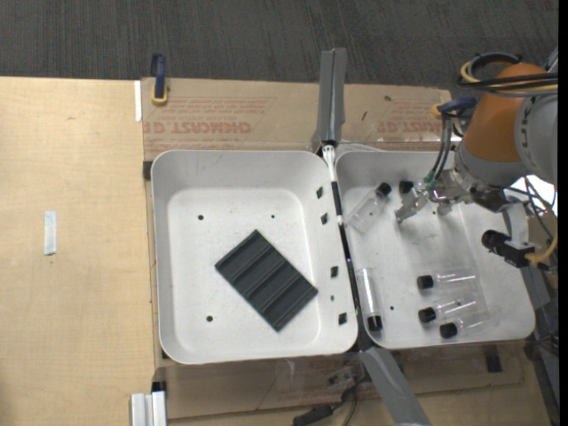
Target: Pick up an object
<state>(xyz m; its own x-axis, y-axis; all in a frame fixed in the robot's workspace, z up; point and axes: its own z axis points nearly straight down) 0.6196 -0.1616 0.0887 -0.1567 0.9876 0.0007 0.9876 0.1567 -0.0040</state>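
Note:
A dark grey ribbed slab lies at a slant in the left bin. Several clear vials with black caps are scattered in the right bin. One vial lies near the back left, and a black cap sits just beyond it. Another vial rests along the left wall. A cluster of vials lies at the front right. My gripper hangs low over the back of the right bin, just right of the back-left vial and apart from it. Nothing shows in its grasp.
The arm with its orange band reaches in from the right over the right bin's back corner. A grey upright post stands behind the seam between the bins. Cardboard lies behind the bins, with a wooden bench top to the left.

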